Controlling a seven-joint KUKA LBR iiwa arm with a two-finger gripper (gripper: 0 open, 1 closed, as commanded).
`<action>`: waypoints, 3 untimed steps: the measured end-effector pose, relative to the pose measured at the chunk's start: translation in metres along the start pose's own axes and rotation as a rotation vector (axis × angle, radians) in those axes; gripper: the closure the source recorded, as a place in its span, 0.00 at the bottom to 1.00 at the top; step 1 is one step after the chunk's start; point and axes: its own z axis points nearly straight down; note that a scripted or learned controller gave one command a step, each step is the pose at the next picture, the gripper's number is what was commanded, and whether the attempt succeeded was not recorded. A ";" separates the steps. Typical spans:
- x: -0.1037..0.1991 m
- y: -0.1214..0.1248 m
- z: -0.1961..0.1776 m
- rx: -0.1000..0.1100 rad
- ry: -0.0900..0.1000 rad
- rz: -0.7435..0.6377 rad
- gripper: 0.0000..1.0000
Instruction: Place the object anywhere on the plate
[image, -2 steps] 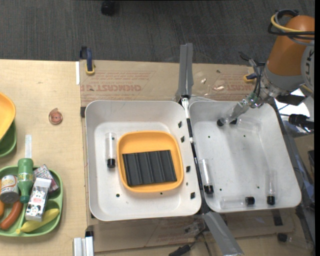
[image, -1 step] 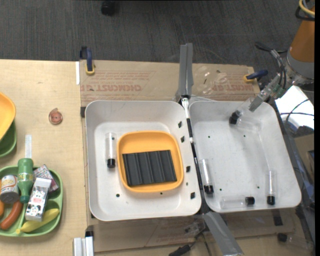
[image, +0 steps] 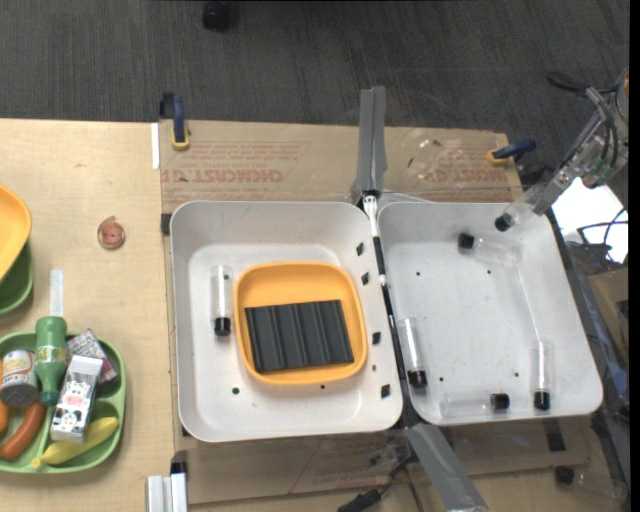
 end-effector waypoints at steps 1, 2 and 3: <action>-0.004 0.000 -0.130 0.000 0.001 -0.075 1.00; -0.004 0.000 -0.130 0.000 0.001 -0.075 0.00; -0.002 -0.002 -0.078 0.000 0.002 -0.277 0.00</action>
